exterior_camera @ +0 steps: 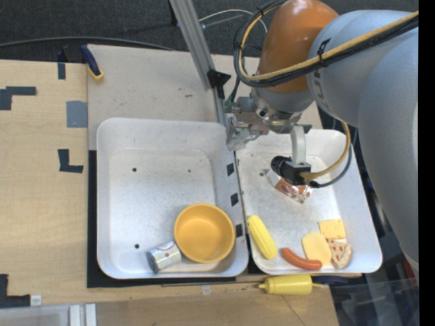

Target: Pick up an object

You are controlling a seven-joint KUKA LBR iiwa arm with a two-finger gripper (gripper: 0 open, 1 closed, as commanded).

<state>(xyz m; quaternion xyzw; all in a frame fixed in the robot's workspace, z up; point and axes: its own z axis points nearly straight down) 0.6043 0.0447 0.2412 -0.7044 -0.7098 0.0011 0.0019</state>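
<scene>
Tool [237,133] over rim [232,175] where left bin [156,182] meets right bin [268,206] — spread or pinched, cannot tell; dropping here likely hits rim, grabs nothing — corn [262,236] sits well apart.

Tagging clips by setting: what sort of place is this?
Probably a robotics lab's bin-picking bench: a robot arm reaches over one white bin holding toy corn and a sausage, beside a second bin holding a yellow bowl.

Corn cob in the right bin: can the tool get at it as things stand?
Probably yes. The corn cob lies uncovered, apart from the sausage, with nothing on top. The tool hangs above the bins' shared edge farther back. The bin wall close beside the cob may crowd one side.
</scene>
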